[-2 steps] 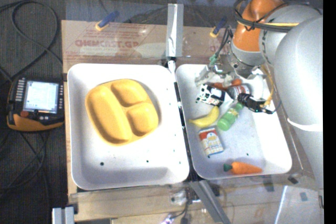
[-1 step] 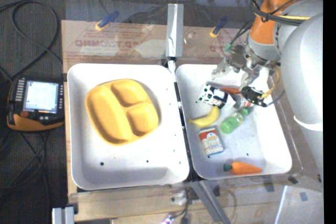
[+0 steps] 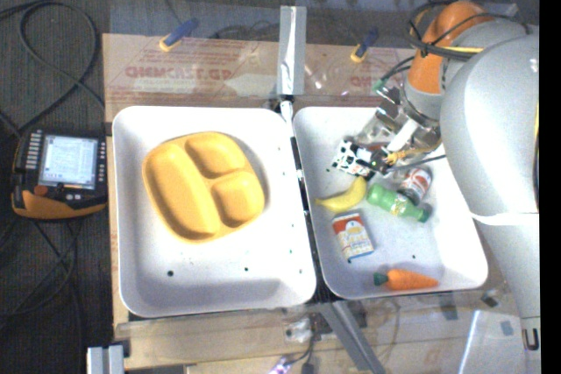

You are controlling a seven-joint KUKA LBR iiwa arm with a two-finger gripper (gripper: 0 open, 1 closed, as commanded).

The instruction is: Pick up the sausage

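The hand (image 3: 386, 149) reaches down into the right bin (image 3: 456, 263) near its far edge, over a black-and-white patterned object (image 3: 347, 158); whether it is clenched or released cannot be told. No sausage can be made out. A banana (image 3: 344, 196), green bottle (image 3: 396, 201), can (image 3: 415, 182), small carton (image 3: 352, 237) and carrot (image 3: 406, 279) lie there. The left bin (image 3: 131, 276) holds a yellow divided tray (image 3: 206, 184).

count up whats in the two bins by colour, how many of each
yellow: 2, divided tray and banana
green: 1, bottle
orange: 1, carrot
red and white: 2, can and small carton
black and white: 1, small item by the gripper
total: 7
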